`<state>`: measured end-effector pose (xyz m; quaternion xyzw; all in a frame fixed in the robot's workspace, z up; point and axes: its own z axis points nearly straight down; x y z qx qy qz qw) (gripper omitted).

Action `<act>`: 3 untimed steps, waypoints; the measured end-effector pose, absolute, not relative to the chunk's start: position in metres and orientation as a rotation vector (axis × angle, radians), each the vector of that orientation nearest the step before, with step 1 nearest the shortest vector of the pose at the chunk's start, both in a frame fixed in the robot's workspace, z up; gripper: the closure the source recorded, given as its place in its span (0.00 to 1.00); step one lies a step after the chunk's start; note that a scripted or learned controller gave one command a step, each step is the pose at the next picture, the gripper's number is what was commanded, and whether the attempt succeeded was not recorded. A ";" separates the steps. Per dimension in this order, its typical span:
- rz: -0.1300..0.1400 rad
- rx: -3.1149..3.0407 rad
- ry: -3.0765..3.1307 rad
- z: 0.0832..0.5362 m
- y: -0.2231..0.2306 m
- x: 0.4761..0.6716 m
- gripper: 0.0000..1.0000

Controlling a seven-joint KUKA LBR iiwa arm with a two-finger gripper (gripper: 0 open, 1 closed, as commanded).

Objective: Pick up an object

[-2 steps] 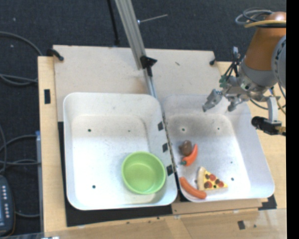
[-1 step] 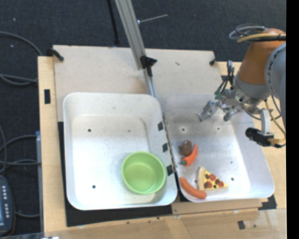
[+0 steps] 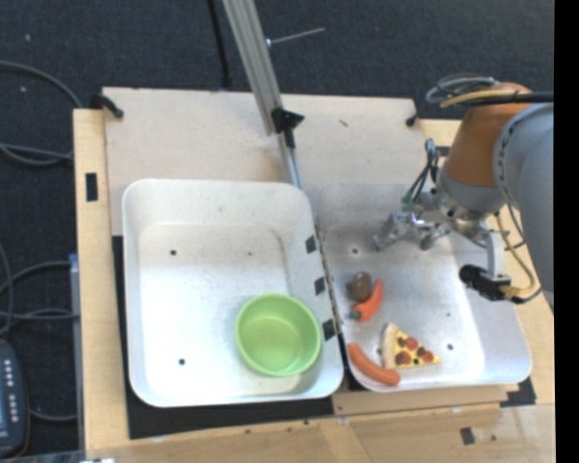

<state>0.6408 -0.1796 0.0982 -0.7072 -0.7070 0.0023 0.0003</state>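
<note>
Grey arm with its orange band enters from 3 o'clock, wrist bent down over the right bin (image 3: pixel 482 350), gripper (image 3: pixel 398 230) near that bin's 11 o'clock with fingers spread apart and holding nothing. We see a carrot (image 3: pixel 369 302), brown lump (image 3: pixel 360 285), pizza slice (image 3: pixel 407 347) and sausage (image 3: pixel 372 365) toward 6 o'clock; a green bowl (image 3: pixel 278 333) sits in the left bin (image 3: pixel 174 220). We read no labels.
</note>
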 end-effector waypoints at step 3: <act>-0.009 -2.223 -2.231 0.242 -0.178 0.653 1.00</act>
